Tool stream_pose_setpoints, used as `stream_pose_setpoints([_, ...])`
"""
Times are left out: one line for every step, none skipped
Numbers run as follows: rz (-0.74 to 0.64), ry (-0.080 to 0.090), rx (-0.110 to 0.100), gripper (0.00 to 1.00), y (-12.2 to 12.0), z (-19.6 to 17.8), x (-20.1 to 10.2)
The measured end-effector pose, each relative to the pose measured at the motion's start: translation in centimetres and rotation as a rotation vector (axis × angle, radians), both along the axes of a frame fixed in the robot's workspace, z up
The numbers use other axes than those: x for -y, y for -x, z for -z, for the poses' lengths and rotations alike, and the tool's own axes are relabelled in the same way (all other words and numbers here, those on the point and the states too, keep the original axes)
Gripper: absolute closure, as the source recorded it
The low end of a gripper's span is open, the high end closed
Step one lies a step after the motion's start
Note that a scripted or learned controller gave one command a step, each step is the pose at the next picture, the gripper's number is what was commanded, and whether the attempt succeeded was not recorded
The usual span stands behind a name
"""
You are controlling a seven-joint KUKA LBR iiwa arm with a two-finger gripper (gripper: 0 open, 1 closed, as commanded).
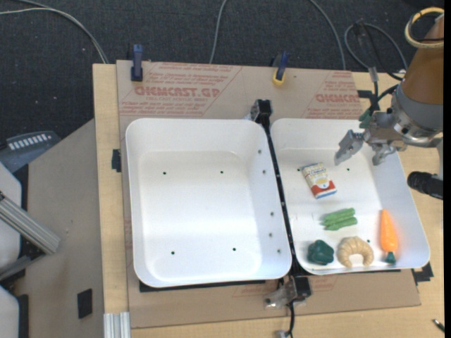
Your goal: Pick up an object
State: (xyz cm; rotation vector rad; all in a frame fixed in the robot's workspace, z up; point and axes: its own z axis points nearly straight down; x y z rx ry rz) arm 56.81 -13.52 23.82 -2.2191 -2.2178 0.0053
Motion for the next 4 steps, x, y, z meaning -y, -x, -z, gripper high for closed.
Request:
stream_pose_setpoints([-0.001, 0.001, 0.006, 0.00, -0.1, -0.3, 0.0])
stream_pose_setpoints([-0.001, 0.000, 0.002, 0.00, 0.4, 4.0, 0.2])
stream_pose_setpoints([-0.001, 0.000, 0.001, 0.00, 1.2, 9.8, -0.1])
stream_pose_setpoints([-0.001, 0.000, 0.001, 0.00, 1.4, 15.0, -0.1])
